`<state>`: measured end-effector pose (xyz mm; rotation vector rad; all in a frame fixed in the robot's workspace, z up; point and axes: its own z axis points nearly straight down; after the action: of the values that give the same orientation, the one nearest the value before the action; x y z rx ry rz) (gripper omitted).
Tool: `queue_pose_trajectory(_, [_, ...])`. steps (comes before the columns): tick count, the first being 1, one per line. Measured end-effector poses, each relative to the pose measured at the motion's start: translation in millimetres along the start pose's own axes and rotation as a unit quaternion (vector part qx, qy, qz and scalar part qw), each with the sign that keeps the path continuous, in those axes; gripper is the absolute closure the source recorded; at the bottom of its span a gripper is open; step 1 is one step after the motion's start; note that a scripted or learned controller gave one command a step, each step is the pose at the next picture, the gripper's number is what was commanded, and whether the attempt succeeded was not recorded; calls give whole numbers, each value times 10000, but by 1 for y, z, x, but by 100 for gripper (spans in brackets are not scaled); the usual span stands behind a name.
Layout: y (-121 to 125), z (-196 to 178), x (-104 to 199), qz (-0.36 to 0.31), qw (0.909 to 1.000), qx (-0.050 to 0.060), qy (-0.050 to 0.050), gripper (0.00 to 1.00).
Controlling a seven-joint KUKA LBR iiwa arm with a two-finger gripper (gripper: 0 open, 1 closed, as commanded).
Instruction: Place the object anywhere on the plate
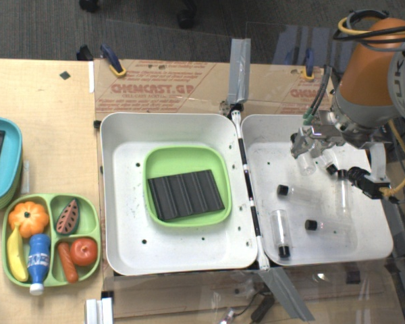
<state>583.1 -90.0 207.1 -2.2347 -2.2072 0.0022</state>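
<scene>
My gripper (309, 155) hangs over the right bin (364, 245) toward its twelve o'clock edge; I cannot tell how it is set. Nearest the camera, at the bin's six o'clock, a clear tube with a black cap (280, 232) lies on the floor, a small black cap (311, 225) at its three o'clock. Further back sits another black cap (282, 190). In the left bin (121, 248), at nine o'clock from me, the green plate (187, 159) carries a dark ridged mat (186, 194).
</scene>
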Motion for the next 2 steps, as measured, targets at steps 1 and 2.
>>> queue_pose_trajectory(1, [-32, 17, 34, -1245, 9922, 14, 2, 100])
queue_pose_trajectory(2, [-53, 16, 74, -2108, 9775, 7, 1, 100])
